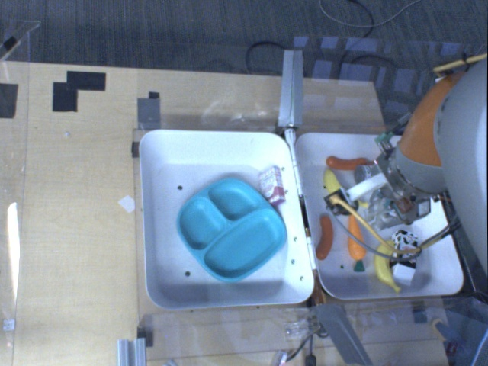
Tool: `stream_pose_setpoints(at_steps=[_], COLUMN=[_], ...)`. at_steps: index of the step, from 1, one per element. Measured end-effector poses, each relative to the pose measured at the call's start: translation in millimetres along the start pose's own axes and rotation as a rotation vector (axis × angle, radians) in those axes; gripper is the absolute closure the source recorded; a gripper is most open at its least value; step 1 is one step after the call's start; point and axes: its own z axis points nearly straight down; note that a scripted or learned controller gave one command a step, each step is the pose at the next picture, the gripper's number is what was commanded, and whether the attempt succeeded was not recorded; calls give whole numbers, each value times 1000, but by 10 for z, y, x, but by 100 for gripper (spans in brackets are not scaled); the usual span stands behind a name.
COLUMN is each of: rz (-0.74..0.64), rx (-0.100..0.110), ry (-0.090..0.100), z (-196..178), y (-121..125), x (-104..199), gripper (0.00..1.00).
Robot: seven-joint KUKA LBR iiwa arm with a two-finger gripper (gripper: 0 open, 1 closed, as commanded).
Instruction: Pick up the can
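Note:
The can (272, 184), small with a red and white label, lies on its side in the left bin (164, 280). It rests against that bin's right wall, just off the upper right corner of the blue plate (232, 227). My gripper (366, 203) hangs low over the middle of the right bin (450, 280), among the toy food. It is well to the right of the can, with the bin walls between them. The grey arm with its orange band (423, 132) covers the right bin's far right corner.
The blue divided plate takes up the middle of the left bin. In the right bin lie a red sausage (349, 162), a second sausage (325, 235), a banana (332, 183), a carrot (356, 244), another banana (385, 269) and a black-and-white piece (406, 241).

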Motion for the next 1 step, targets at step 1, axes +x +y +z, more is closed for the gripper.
stream_pose_setpoints(at_steps=[1], rz=[28], rx=[0], ry=[3], z=[-299], y=[-343], x=[-142], gripper=[100])
